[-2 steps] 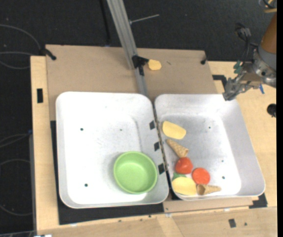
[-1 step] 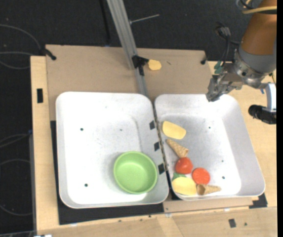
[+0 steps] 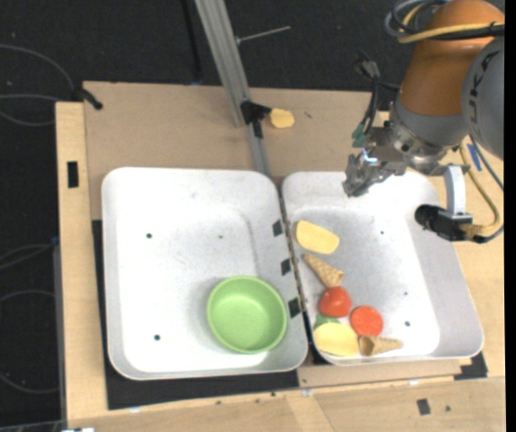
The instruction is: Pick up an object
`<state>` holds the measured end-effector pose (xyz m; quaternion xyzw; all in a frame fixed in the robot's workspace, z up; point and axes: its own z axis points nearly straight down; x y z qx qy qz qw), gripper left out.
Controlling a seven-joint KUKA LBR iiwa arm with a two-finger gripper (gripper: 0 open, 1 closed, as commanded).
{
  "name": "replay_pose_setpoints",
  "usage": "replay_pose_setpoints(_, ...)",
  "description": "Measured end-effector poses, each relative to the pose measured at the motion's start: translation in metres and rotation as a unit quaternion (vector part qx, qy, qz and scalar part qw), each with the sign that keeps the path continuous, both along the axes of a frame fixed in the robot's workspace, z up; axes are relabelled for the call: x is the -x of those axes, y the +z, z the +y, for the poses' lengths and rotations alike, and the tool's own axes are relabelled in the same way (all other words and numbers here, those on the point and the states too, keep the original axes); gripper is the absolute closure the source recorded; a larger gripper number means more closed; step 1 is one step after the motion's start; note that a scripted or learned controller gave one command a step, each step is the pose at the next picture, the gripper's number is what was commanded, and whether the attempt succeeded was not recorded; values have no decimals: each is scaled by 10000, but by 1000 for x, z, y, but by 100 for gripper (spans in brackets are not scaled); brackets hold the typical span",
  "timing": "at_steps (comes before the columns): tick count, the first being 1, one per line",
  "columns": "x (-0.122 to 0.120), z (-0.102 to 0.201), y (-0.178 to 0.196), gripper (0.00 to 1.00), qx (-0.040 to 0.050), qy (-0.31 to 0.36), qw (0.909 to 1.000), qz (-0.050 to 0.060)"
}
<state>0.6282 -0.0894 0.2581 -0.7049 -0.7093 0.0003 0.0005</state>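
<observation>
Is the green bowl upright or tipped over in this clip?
Upright. The green bowl sits in the left bin with its round opening facing up and its inside showing.

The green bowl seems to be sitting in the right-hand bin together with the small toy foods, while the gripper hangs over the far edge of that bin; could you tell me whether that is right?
Not quite: the green bowl sits in the left bin, by itself. The small toy foods are in the right bin, and the gripper does hang over that bin's far edge, as the camera view shows.
</observation>
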Motion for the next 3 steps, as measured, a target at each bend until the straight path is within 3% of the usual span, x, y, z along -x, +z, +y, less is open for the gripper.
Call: replay_pose_setpoints(3,26,153,1,100,-4,3,10000,0)
